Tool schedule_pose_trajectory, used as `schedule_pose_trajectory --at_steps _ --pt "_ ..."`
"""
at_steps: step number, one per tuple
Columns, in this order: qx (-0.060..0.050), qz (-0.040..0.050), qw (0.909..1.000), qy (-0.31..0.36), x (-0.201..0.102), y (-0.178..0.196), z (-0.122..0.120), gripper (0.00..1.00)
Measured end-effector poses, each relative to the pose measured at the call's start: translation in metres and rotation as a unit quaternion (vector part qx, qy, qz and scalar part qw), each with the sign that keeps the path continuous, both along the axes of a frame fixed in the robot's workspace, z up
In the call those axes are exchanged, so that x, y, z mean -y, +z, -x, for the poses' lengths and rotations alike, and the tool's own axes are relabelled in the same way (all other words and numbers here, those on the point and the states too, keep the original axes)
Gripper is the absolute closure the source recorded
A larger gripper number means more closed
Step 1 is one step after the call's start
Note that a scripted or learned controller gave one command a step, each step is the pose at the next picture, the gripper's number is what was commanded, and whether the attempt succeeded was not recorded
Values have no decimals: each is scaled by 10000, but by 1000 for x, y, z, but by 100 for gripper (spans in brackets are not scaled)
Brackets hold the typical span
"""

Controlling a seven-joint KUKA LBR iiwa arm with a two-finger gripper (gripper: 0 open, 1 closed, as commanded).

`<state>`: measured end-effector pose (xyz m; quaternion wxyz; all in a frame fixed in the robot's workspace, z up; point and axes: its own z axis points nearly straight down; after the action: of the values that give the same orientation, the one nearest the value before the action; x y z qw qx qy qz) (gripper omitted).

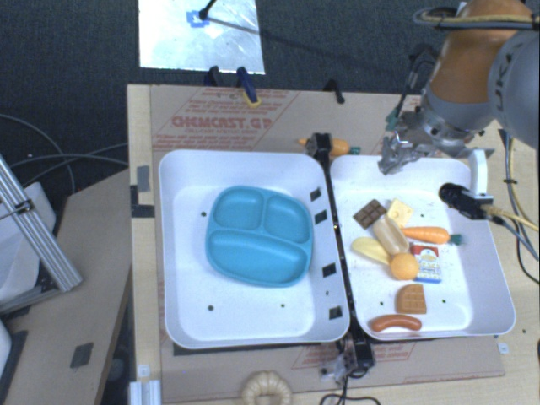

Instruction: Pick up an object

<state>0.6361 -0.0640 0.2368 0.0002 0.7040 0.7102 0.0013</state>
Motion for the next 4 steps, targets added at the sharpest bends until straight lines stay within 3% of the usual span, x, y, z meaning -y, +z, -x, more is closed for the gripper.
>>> schedule_pose_trajectory --at_steps 1,2,4 --pt "-9 1 10000 -2 -41 -5 21 100" --pt "-17 -3 10000 -5 -79 -5 59 100" --pt "-10 4 10000 -37 -75 -5 60 100"
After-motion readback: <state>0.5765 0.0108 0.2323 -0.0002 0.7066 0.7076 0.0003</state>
